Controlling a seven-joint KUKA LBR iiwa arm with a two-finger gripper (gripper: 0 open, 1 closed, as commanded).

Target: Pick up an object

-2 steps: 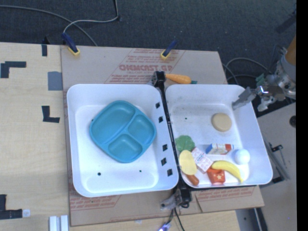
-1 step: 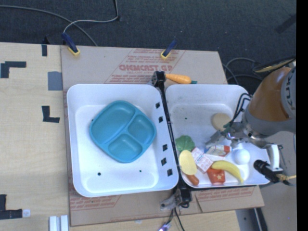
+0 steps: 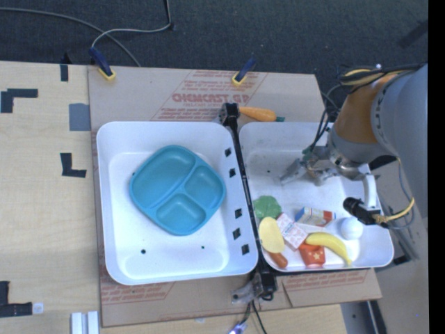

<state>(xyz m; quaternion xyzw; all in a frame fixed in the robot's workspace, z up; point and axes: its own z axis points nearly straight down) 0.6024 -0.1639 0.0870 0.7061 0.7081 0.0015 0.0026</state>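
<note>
My gripper (image 3: 290,175) hangs over the upper middle of the right bin (image 3: 268,139), its grey fingers pointing left and slightly spread, with nothing between them. Below it, along the bin's front, lie several toy foods: a green leafy piece (image 3: 266,207), a pale yellow piece (image 3: 272,234), a small white and red box (image 3: 292,231), a tube with a red end (image 3: 316,216), a yellow banana (image 3: 331,245), a red piece (image 3: 313,255), a white ball (image 3: 350,227) and a sausage (image 3: 277,259). The gripper is well apart from all of them.
A blue divided plate (image 3: 177,189) lies in the left bin (image 3: 111,207). An orange carrot-like item (image 3: 257,113) rests on the cardboard behind the bins. Clamps hold the divider (image 3: 240,179) between the bins. The arm's grey body (image 3: 386,124) fills the right side.
</note>
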